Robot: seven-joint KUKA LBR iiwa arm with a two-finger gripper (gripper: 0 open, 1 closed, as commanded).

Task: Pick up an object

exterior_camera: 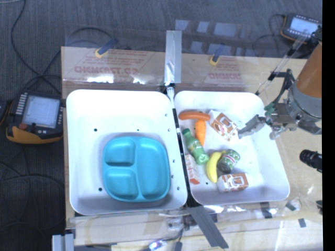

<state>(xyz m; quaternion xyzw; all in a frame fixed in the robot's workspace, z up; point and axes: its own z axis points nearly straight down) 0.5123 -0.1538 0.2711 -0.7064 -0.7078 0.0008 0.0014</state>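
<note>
The grey two-finger gripper [250, 127] hangs over the right shallow white bin [272, 163], its fingers reaching in from the arm's side toward the clutter. They look parted with nothing between them, though at this slant the tips are small and I would not swear to it.

Just beyond the fingertips lies a small white carton with orange-brown print [223, 126], tilted on its side; it is the nearest candidate for a pick. Further past it sit an orange carrot-shaped toy [200, 132] and an orange-red sausage-like piece [193, 115]. Below the gripper and toward the bin's middle are a green plastic bottle [195, 146], a yellow banana toy [212, 166], a dark green can lying on its side [228, 160], and a second white-and-orange carton [232, 182]. The pieces lie jumbled and touching, probably tipped in loose rather than arranged.

Far across from the gripper, the left white bin [84, 119] holds a turquoise divided plastic tray [137, 169].

The cartons' print is too small to read; red lettering on the cardboard sheet [110, 67] behind the bins appears reversed and illegible.
</note>
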